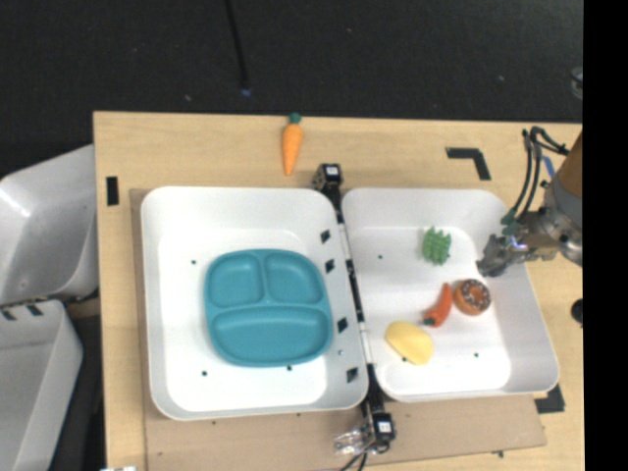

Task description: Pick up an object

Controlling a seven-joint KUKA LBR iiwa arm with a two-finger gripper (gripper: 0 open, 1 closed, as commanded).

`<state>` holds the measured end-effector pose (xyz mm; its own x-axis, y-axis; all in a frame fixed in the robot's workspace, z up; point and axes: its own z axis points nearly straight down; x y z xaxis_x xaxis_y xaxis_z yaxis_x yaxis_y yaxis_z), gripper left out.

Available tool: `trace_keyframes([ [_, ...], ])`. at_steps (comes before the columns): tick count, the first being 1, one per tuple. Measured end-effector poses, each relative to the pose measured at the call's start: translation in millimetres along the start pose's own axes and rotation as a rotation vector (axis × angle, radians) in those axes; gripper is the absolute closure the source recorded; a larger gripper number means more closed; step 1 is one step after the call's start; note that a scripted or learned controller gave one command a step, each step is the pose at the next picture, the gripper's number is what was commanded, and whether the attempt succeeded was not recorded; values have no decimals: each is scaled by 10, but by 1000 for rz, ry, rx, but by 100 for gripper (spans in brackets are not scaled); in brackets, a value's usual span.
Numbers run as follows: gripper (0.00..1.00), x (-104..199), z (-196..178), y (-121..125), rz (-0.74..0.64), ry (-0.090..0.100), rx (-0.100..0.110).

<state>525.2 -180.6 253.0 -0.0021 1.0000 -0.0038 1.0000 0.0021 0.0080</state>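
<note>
Over the right bin's (pixel 510 366) right edge: gripper (pixel 494 260) above the round orange thing (pixel 472 296), jaws' state unclear; carrot (pixel 291 145) near the table's (pixel 196 150) back edge.

1. A teal divided plate (pixel 267 307) lies in the middle of the left bin (pixel 167 361).
2. The right bin (pixel 520 361) holds a green piece (pixel 436 245), a red-orange piece (pixel 441 305), a round brown thing (pixel 472 296) and a yellow lump (pixel 409 342).
3. A toy carrot (pixel 291 145) lies on the bench (pixel 196 145) near its far edge.
4. The gripper (pixel 494 259) hangs over the right bin's right edge.
</note>
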Motion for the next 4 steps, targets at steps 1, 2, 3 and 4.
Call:
trace_keyframes([
  [1, 100, 474, -72, 107, -5, 3, 4],
  [2, 100, 1061, 29, 257, -5, 5, 8],
  [3, 100, 1598, 150, 425, -5, 4, 7],
  [4, 100, 2133, 223, 628, -5, 5, 7],
])
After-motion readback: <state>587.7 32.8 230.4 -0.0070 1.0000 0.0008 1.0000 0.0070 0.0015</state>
